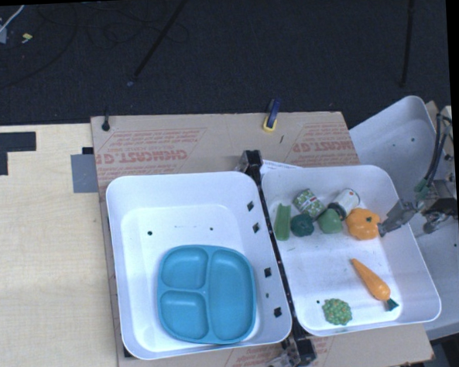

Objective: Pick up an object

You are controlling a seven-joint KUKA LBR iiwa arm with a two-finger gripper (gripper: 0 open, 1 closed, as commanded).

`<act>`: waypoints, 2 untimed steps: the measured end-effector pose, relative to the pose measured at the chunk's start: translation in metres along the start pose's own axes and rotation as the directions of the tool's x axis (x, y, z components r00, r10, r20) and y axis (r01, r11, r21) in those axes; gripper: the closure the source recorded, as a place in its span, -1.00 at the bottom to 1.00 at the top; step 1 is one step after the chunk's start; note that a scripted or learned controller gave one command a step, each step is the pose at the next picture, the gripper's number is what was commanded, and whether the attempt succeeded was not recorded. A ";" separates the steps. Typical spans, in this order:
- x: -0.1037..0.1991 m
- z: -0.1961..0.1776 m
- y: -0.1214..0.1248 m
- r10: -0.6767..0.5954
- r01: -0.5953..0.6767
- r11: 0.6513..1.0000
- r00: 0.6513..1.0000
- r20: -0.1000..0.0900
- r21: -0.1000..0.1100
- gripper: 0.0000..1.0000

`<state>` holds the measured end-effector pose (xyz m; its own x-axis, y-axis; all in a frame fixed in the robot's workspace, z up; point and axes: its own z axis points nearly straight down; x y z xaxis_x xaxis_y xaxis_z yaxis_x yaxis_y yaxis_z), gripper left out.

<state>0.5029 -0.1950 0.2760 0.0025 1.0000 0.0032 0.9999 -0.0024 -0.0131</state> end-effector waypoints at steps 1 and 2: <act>0.000 -0.006 0.002 -0.002 0.003 1.000 1.000 0.002 -0.011 -1.00; 0.008 0.056 0.003 -0.004 0.004 1.000 1.000 0.000 -0.005 -1.00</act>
<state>0.5056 -0.1866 0.2197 -0.0011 1.0000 0.0032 1.0000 0.0012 -0.0079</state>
